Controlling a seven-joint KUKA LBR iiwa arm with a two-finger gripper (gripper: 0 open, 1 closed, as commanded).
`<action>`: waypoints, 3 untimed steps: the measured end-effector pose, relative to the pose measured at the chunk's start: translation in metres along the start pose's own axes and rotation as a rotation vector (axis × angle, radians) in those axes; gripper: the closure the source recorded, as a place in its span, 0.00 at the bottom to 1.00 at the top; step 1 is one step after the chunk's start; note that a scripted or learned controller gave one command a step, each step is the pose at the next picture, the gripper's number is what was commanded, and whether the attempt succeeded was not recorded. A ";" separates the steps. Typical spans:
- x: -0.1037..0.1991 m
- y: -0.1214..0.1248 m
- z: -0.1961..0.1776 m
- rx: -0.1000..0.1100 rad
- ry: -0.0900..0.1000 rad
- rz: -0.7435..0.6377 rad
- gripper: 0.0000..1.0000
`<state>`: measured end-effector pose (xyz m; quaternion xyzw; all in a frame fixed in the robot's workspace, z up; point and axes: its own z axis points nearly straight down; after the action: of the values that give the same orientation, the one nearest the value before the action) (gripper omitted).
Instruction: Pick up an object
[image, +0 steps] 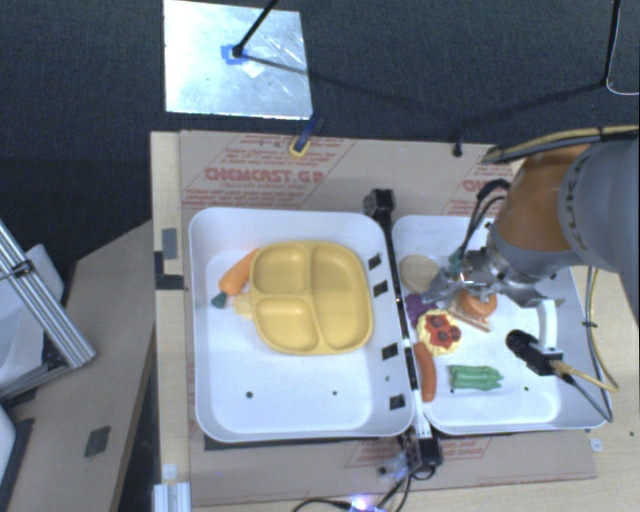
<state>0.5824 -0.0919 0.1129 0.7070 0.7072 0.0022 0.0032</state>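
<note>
My gripper (468, 287) hangs low over the right bin (560, 400), near its upper middle. Directly under it lies an orange and red toy piece (478, 306), partly hidden by the gripper. A yellow pizza slice with red dots (440, 332) lies just to its lower left. A red sausage (427, 371) rests along the bin's left wall. A green toy vegetable (474, 377) lies near the front. A beige round piece (419, 271) sits to the left of the gripper, with a small purple piece (414, 305) below it.
The left bin (300, 410) holds a yellow divided plate (305, 297) with a toy carrot (235, 273) at its left edge. A black cylinder on a white bracket (530, 352) reaches over the right bin's right side. The grey arm with its orange band (545, 215) covers the bin's upper right.
</note>
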 end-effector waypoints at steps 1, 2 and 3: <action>-0.001 0.000 -0.009 -0.002 -0.002 0.000 1.00; 0.000 0.004 -0.052 0.002 0.001 -0.004 1.00; 0.000 0.006 -0.106 0.000 0.000 -0.004 1.00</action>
<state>0.5879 -0.0922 0.2193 0.7055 0.7087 0.0023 0.0030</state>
